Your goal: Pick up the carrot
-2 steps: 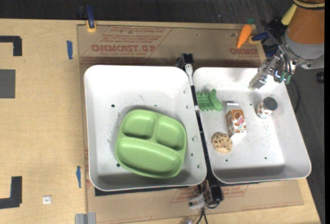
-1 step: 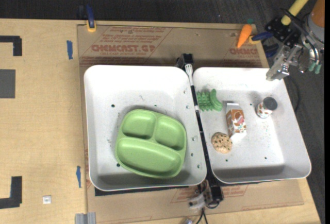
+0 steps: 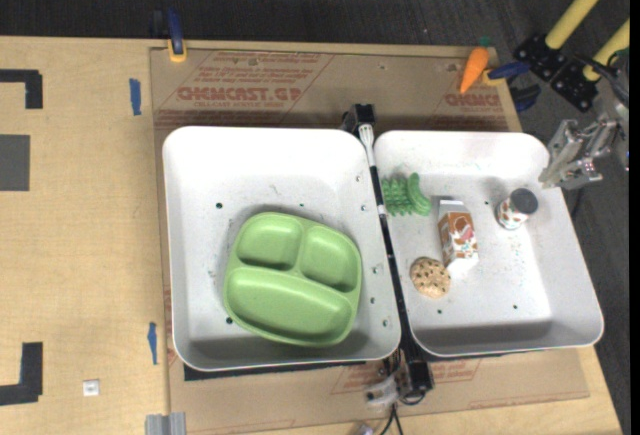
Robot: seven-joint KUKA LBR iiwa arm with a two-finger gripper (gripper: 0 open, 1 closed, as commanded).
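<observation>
The carrot [image 3: 473, 69], small and orange with a green top, lies on the cardboard bench behind the right bin [image 3: 560, 318], outside it and close to its back rim. My gripper [image 3: 568, 168] hangs over that bin's right rim, well to the right of the carrot and nearer the front. Its fingers stand open with nothing between them.
The right bin holds a ridged green toy [image 3: 405, 195], a small carton [image 3: 458, 235], a cookie [image 3: 430, 277] and a small round can [image 3: 517, 207]. A green divided plate [image 3: 293, 278] lies in the left bin [image 3: 190, 223]. A blue clamp [image 3: 505, 71] sits just right of the carrot.
</observation>
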